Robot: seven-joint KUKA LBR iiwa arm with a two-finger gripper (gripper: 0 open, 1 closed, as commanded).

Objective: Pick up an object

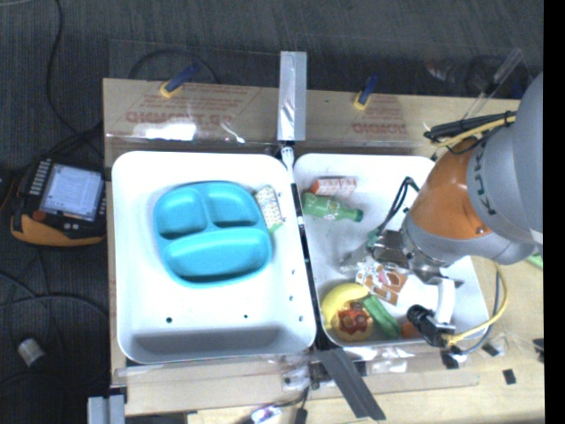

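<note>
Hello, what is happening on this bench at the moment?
A grey robot arm with an orange band reaches from the right into the right white bin, low over a small orange-and-white packet. A green bottle and a yellow ball lie nearby. The left white bin holds a blue divided tray.

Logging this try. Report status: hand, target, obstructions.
Hand low in right bin, over the orange-white packet. Grip unconfirmed. Yellow fruit and green bottle close by.
</note>
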